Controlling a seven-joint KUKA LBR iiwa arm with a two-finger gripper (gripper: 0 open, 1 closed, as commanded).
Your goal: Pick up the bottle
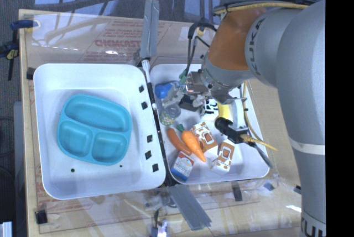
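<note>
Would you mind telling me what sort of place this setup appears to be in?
Most likely a robotics lab bench for pick-and-place trials: two white bins sit side by side, the right one filled with toy food such as carrots, and a KUKA arm reaches into it.

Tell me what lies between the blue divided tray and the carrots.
In the camera view, the two bins' adjoining white walls, with small black clips on the rim, run between the blue tray and the carrots.

Clear bottle [169, 103], blue cap, lying tilted at right bin's upper-left corner
</note>
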